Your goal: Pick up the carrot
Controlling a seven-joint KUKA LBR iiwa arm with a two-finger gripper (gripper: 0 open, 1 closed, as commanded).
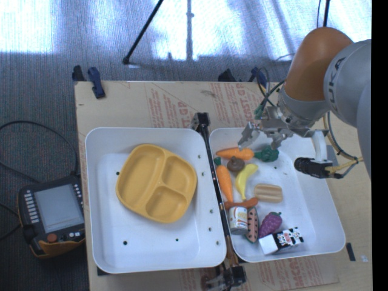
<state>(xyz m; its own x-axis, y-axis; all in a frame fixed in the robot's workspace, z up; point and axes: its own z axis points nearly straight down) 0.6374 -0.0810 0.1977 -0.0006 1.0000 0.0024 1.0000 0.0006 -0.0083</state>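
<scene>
In the right bin [321, 217], a long orange carrot [225, 182] lies along the left wall, its green stem end pointing away from me. A second, shorter orange carrot-like piece [235, 153] lies crosswise at the far left of that bin. A green leafy piece [267, 155] lies to its right. My gripper [262, 136] hangs over the far end of the right bin, just above and to the right of the short orange piece. Its fingers [248, 136] are spread open with nothing between them.
Around the carrot lie a brown round piece [235, 164], a banana [245, 179], a bread-like piece [268, 192], a can [239, 220], a purple vegetable [270, 223] and a small carton [282, 240]. The left bin [103, 162] holds a yellow divided plate [156, 182].
</scene>
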